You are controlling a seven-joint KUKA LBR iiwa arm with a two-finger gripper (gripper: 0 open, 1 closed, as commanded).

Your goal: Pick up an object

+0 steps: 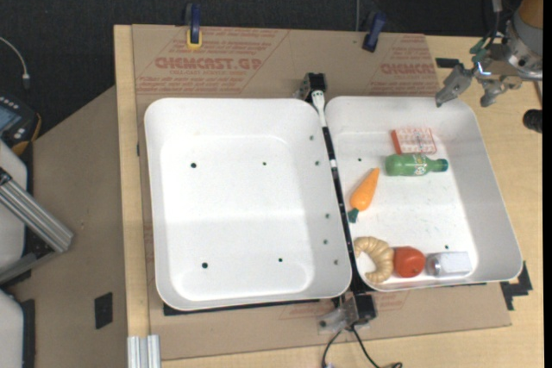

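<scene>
- The right bin holds every loose object: a green bottle, a red-patterned pack touching it on the far side, an orange carrot near the divider, and along the near rim a tan croissant, a red tomato and a clear-and-white container in a row, each touching the next.
- The carrot lies apart from the other items, tilted, its green end toward the near side.
- The left bin sits beside the right bin, their rims touching.
- The gripper hovers above the far right corner of the right bin, fingers spread apart, gripping nothing.
- Two blue clamps pin the cardboard sheet at the far edge.
</scene>
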